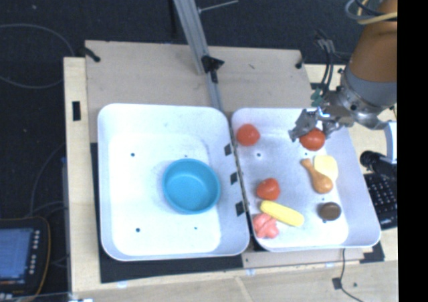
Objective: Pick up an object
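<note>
End effector (313,125): above the right bin's (348,230) far edge, over a red ball (312,139); grip cannot be told | Advice: centre on the ball, descend straight, avoid the drumstick (317,175) just beside | Count: three red balls, one banana (282,214), one blue bowl (191,186) in the left bin (120,227).

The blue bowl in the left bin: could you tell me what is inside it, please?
The blue bowl shows only its own blue interior, with nothing lying in it. Whatever sits beneath it on the left bin is covered.
</note>
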